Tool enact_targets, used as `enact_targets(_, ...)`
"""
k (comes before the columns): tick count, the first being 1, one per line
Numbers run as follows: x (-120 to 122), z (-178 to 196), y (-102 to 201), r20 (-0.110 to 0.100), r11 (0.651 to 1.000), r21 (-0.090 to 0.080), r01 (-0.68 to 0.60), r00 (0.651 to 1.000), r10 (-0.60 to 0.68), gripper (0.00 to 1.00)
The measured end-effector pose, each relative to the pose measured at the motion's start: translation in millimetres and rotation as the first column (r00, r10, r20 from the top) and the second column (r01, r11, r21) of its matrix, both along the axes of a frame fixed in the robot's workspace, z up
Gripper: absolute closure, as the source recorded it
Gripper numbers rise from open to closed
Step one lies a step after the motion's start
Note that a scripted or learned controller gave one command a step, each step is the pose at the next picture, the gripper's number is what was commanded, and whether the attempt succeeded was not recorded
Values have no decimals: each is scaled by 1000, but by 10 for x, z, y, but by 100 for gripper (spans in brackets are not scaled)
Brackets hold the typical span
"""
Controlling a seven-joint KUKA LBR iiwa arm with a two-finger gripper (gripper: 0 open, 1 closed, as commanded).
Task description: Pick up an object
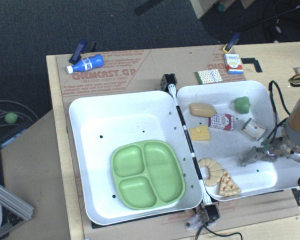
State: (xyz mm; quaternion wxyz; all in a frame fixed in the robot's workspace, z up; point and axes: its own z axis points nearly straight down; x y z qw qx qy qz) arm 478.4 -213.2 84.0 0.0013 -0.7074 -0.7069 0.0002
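Nothing picked up yet, as far as I can judge. The gripper point(253, 156) sits low in the right bin point(264, 177), on bare floor near the front-right, w/ nothing between its fingers; open or closed, can't tell (too small and blurred). Candidates all lie loose in that bin: bread roll point(202, 109), cheese block point(200, 134), green pepper point(241, 104), pizza slice point(228, 184). The left bin point(90, 148) has just a green divided plate point(147, 173). Whole grasp and lift remain.

A green divided plate point(147, 174) sits in the left bin point(87, 122). In the right bin point(252, 89), the gripper point(250, 156) hangs low near the right edge; pizza slice point(227, 184) lies at the front-left corner.
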Motion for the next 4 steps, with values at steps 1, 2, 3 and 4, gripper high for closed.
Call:
enact_targets(1, 602, 6, 923, 4, 1000, 0, -3, 1000, 3, 0)
enact_targets(2, 1624, -11, 990, -13, 1000, 0, -2, 1000, 2, 0)
enact_targets(3, 1628, 90, 995, -12, 1000, -1, -3, 1000, 3, 100)
enact_targets(4, 1150, 1024, 1613, 4, 1000, 0, -3, 1000, 3, 100)
